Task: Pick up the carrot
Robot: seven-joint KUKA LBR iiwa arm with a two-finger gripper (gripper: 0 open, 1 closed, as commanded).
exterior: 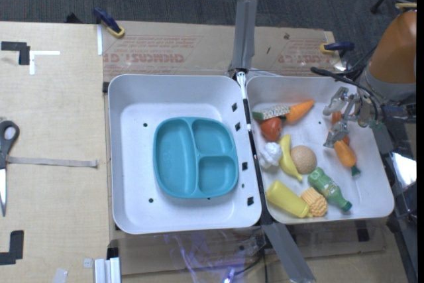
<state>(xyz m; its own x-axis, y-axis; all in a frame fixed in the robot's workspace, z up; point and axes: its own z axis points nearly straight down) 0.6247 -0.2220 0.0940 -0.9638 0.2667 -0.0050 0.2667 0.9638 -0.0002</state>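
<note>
Right now the jaws hang over the right bin, near its far right side; whether they stand wide or narrow, I cannot tell. Just below them lies a carrot, close against their tips. Well to their left sits a second carrot, beside a tomato, with a banana and green bottle lower down.

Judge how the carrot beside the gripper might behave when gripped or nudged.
The carrot looks like smooth moulded plastic, so probably stiff, light and slightly slippery. Its tapered, rounded body lies flat on the right bin, so a nudge from the gripper would likely roll or pivot it.
</note>
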